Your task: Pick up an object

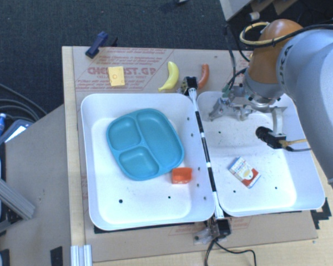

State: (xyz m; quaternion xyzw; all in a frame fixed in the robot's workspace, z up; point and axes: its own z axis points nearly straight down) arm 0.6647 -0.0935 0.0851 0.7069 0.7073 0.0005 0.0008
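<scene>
A small white and red box [244, 172] lies flat in the right bin [288, 201], toward its front. In the left bin [100, 165] a blue divided plate [145, 143] sits in the middle, and an orange block [181, 175] rests by the plate's front right corner. My gripper [228, 112] hangs over the back left part of the right bin, near the divider between the bins. It is open with nothing between its fingers. It is well behind the box and apart from it.
Behind the bins, on the brown board, lie a yellow banana [169, 76], an orange-red chili shape [203, 75], a yellow block [116, 77] and a blue object [96, 44]. The grey arm covers the right bin's back right corner.
</scene>
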